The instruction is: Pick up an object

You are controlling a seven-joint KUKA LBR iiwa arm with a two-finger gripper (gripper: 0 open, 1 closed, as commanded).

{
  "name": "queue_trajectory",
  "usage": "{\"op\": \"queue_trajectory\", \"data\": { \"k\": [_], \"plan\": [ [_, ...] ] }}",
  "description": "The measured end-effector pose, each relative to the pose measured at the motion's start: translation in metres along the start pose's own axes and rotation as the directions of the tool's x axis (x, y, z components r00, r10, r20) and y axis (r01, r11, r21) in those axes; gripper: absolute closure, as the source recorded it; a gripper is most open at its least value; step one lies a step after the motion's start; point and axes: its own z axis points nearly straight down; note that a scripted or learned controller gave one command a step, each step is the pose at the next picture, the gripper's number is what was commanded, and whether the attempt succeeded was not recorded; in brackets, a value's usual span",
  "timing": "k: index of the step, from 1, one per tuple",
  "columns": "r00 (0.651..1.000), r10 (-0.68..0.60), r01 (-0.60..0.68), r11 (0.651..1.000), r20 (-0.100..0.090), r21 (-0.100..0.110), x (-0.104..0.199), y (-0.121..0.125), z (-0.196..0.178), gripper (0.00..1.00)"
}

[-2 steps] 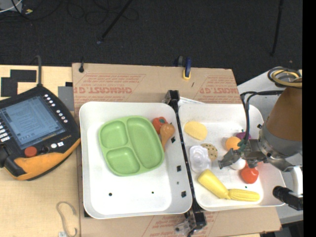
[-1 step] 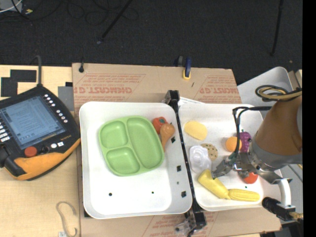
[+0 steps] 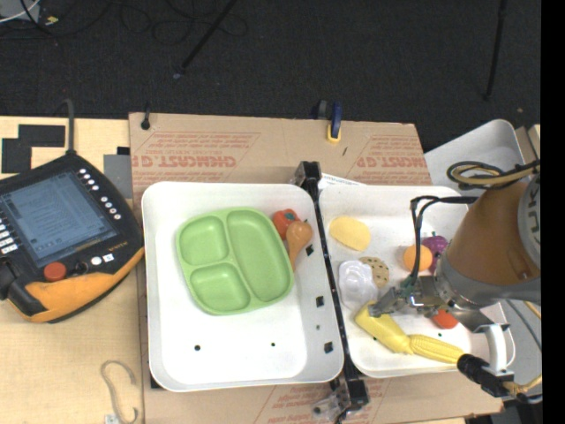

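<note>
Down in the right bin (image 3: 388, 203), gripper (image 3: 395, 300) spread open over the corn (image 3: 408, 337).

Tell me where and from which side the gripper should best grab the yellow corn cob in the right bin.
Probably the middle of the corn cob, fingers closing across its narrow width from above. It lies flat and slanted along the right bin's near wall, which likely blocks a sideways approach. The gripper is just above its left end.

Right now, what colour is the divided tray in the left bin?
Light green tray, seen in the camera view.
</note>
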Motion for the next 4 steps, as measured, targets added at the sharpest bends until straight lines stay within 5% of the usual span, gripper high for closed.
{"op": "queue_trajectory", "data": {
  "k": [1, 2, 3, 4],
  "plan": [
    [1.0, 0.009, -0.009, 1.0, -0.006, -0.011, 0.001, 0.005, -0.012, 1.0],
    [1.0, -0.003, 0.003, 1.0, -0.004, 0.018, 0.006, 0.01, -0.056, 1.0],
    [1.0, -0.002, 0.002, 1.0, -0.004, 0.017, 0.005, 0.012, -0.108, 1.0],
    [1.0, -0.005, 0.005, 1.0, -0.007, 0.024, 0.054, 0.001, -0.101, 1.0]
  ]
}}
